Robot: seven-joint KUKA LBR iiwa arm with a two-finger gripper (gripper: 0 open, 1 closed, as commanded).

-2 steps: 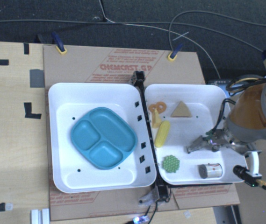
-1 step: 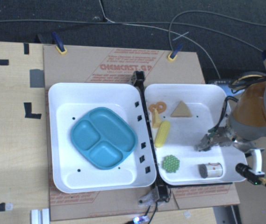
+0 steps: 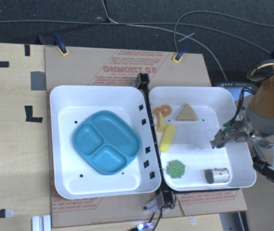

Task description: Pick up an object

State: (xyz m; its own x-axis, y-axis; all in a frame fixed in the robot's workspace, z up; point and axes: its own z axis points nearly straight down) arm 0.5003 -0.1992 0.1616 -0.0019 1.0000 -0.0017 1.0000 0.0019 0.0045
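My gripper (image 3: 219, 141) sits low over the right bin (image 3: 223, 96), near its right wall, a small dark tangle too blurred to read (whether my fingers are apart or together I cannot tell). My arm (image 3: 264, 105) is cut off at the frame's edge. Just below my fingers lies a stubby metal cylinder (image 3: 217, 175). Well to their left are a bumpy green ball (image 3: 176, 168), a smooth yellow corn cob (image 3: 167, 137), a tan wedge (image 3: 187, 113) and an orange pretzel-shaped piece (image 3: 163, 111). Farther left, a glossy blue divided plate (image 3: 107, 141) lies in the left bin (image 3: 59, 129).
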